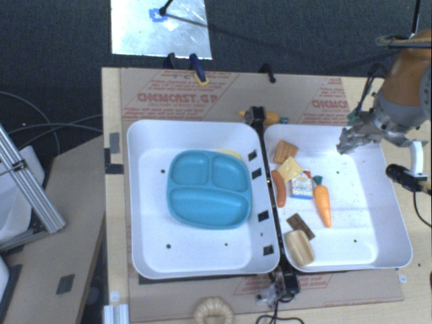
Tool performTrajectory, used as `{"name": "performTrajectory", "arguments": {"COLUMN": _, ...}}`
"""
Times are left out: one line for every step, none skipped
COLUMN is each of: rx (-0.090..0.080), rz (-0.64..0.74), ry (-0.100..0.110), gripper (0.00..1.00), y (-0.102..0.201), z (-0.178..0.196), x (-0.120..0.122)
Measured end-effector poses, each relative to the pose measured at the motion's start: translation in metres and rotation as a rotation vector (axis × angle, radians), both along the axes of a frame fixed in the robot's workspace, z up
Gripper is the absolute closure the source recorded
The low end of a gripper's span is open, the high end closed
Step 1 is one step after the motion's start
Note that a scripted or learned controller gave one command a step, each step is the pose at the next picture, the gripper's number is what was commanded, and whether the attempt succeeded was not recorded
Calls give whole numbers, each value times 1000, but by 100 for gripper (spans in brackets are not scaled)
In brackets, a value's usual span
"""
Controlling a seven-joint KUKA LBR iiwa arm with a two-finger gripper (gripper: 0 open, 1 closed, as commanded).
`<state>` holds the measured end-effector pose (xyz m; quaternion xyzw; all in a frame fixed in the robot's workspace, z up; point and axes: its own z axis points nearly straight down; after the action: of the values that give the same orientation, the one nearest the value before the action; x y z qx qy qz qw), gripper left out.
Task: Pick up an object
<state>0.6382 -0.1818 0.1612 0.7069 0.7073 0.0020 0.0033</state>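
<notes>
My gripper (349, 143) hangs over the far right part of the right bin (378, 201), above bare white floor and apart from every object. Along that bin's left side lie a cracker-like tan square (285, 151), a yellow cheese wedge (290, 170), a small colourful carton (302, 187), an orange sausage (279, 188), a carrot (322, 204), a brown chocolate piece (300, 226) and a tan bread roll (300, 248). The nearest of them, the cracker, sits well to the left of the gripper.
The left bin (145, 174) holds a blue divided plate (206, 188) with a pale yellow item (231, 154) at its far edge. A black divider (267, 187) separates the bins. A yellow-and-teal item (271, 119) lies outside, behind the bins.
</notes>
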Motion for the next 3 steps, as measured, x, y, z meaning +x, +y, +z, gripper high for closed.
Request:
{"name": "performTrajectory", "arguments": {"rx": 0, "rz": -1, "ry": 1, "gripper": 100, "y": -6, "z": 62, "x": -4}}
{"name": "performTrajectory", "arguments": {"rx": 1, "rz": 2, "ry": 4, "gripper": 100, "y": -6, "z": 64, "x": -3}}
{"name": "performTrajectory", "arguments": {"rx": 3, "rz": 6, "ry": 9, "gripper": 100, "y": 31, "z": 57, "x": -37}}
